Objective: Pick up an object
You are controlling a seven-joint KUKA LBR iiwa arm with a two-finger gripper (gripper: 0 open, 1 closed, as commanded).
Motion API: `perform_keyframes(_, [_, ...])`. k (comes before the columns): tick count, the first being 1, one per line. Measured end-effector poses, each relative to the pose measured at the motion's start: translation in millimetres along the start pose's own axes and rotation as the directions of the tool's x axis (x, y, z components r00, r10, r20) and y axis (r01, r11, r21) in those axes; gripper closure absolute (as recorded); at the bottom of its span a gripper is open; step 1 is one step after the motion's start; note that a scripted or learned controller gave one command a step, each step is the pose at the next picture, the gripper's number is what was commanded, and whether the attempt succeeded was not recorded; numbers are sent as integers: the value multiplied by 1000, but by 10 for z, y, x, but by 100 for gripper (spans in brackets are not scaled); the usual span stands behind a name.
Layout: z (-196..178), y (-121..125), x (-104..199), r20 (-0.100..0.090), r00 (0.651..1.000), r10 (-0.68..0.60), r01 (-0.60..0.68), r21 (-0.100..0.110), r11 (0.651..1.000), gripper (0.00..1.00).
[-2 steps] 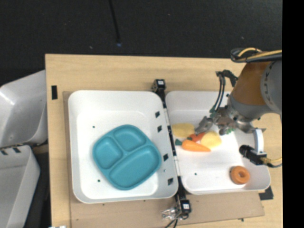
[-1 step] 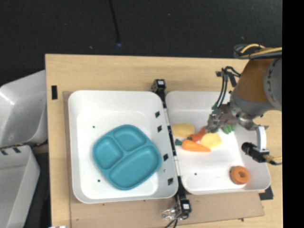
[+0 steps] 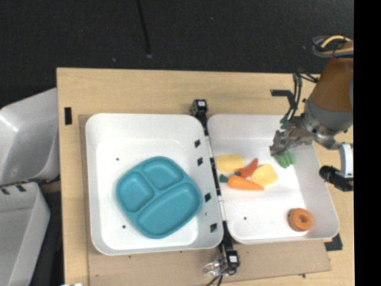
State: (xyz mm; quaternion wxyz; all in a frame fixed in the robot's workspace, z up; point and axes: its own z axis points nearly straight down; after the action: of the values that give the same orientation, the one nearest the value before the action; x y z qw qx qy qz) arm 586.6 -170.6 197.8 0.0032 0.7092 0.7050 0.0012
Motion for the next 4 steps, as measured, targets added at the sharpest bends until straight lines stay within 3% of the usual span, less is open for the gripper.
perform_keyframes(1, [-453, 14, -17, 0, 1000, -9, 9, 0, 1000, 100])
perform_keyframes(3, [-320, -115, 940, -4, 1000, -12, 12, 7, 1000, 100])
perform_keyframes(4, [-312, -319, 1360, -3, 1000, -11, 11, 7, 1000, 100])
